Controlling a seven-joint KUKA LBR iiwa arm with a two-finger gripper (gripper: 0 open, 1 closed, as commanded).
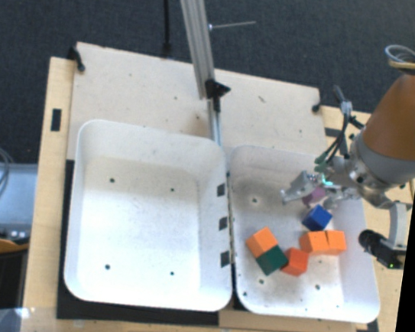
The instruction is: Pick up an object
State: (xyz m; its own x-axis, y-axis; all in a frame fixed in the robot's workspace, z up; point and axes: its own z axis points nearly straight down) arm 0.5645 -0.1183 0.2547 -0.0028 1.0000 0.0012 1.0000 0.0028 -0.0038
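The grey arm, with its orange band, reaches in over the right bin from the right edge of the surface. Its gripper hangs low over the upper middle of that bin. A small purple-pink thing shows right at the fingers, but the picture is too coarse there to tell whether the fingers are spread or closed, or whether they have hold of it.

The other blocks lie in the lower half of the right bin. A blue block sits just below the gripper, close to it. An orange block lies just below the blue one, towards the bin's right wall. Near the bin's centre an orange cube touches a dark green cube at its lower right, and a red-orange block sits just beside the green one on its right.

The left bin stands beside the right one, their walls touching along the middle of the surface. A slanted aluminium post rises from the far edge of the surface, above the seam between the bins.
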